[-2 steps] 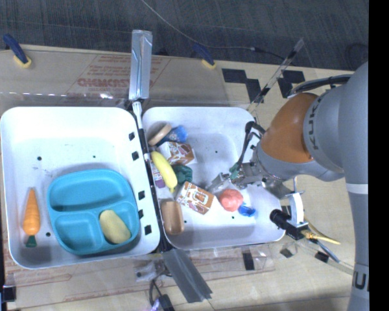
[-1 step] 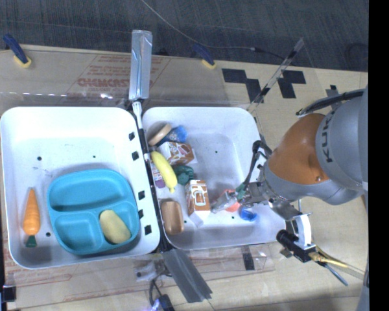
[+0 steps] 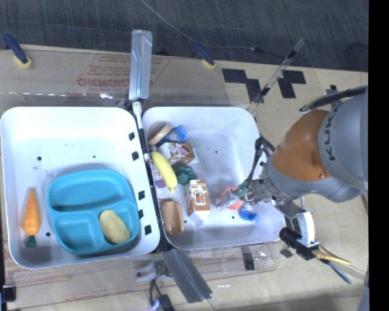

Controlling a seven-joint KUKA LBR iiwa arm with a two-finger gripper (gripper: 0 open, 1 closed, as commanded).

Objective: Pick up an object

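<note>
Two white bins: the left bin [image 3: 13, 173] carries a blue tray [image 3: 84, 196], the right bin [image 3: 220, 128] the clutter. The arm [image 3: 324, 154] leans over that bin's right edge, gripper [image 3: 243, 196] low by the near right corner; open or closed, I can't tell. The carton [image 3: 198, 196] lies just left of it, long axis running near edge to far.

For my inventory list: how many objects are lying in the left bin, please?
3. A blue divided tray sits in the left bin; a yellow potato-like piece lies in its lower right compartment; a toy carrot lies left of the tray.
</note>
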